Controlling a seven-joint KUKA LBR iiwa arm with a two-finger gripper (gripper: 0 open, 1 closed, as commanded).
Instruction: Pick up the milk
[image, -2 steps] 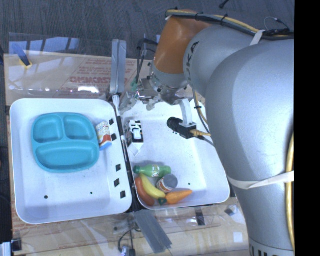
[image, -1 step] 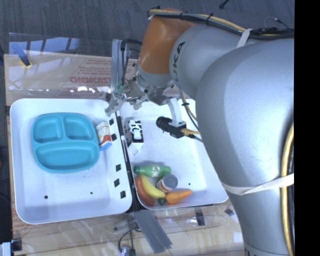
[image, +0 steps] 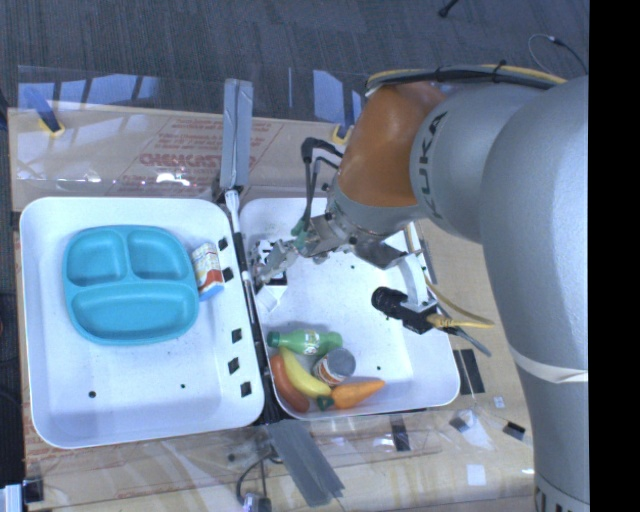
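The milk (image: 207, 269) lies in the left bin (image: 60, 400), touching the blue divided plate's (image: 130, 283) right edge. The jaws (image: 268, 262) hover over the right bin's (image: 425, 385) upper-left corner; whether they are open or closed cannot be told.

arm (image: 470, 130): "KUKA", partly seen | bench sheet (image: 180, 150): red print, unreadable

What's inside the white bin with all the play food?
The right bin holds a banana, a carrot, a green bottle and a can. The arm covers its far corner.
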